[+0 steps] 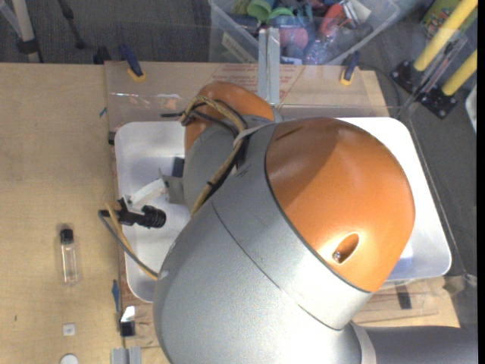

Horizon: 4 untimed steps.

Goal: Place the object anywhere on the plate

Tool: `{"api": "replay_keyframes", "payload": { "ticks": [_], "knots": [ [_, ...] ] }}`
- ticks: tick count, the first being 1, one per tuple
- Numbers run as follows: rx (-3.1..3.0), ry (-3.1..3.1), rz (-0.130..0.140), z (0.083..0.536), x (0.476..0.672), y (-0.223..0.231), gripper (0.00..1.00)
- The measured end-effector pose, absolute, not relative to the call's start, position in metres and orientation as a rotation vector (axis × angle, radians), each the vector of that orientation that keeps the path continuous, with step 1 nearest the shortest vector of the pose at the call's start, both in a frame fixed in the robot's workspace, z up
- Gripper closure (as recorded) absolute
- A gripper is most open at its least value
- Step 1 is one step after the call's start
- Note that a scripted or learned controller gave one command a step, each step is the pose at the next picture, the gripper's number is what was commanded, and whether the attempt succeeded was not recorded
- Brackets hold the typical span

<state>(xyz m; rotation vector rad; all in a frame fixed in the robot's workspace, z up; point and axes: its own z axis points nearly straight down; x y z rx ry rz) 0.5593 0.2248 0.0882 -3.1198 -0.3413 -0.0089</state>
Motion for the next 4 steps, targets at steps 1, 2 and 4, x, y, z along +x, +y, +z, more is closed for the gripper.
{"api": "replay_keyframes", "payload": {
  "ticks": [1, 2, 4],
  "knots": [
    [-3.083, -0.588, -0.015, 0.091, 0.484, 0.225, 1.0],
    [-2.917, -1.167, 0.006, 0.147, 0.491, 0.224, 1.0],
    [-2.181, -2.26, 0.003, 0.171, 0.479, 0.14, 1.0]
  ]
}}
